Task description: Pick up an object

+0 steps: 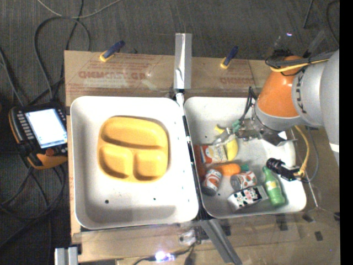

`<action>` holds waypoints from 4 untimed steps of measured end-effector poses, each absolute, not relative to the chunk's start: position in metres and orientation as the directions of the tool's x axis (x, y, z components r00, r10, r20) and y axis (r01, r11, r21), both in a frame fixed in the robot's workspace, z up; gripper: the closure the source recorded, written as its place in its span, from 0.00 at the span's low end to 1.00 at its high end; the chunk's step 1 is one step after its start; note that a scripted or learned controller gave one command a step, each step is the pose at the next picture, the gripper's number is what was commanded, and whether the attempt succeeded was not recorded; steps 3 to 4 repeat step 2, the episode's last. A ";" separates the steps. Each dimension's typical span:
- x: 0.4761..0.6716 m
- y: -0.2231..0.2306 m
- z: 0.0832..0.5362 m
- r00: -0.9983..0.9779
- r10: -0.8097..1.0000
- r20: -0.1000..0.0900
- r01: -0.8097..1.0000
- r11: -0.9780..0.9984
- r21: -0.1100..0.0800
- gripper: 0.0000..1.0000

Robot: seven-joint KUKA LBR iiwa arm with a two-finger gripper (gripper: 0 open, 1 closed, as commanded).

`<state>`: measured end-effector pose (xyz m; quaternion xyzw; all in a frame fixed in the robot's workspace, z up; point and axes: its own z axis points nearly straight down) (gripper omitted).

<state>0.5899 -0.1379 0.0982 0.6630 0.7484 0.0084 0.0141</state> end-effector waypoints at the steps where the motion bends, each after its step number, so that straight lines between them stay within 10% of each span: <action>1: 0.590 -0.135 0.107 -0.122 0.993 -0.003 0.992 0.122 0.030 1.00; 2: 0.612 -0.086 0.197 -0.192 0.981 0.000 0.981 0.192 0.000 1.00; 4: 0.612 -0.086 0.197 -0.192 0.981 0.000 0.981 0.192 0.000 1.00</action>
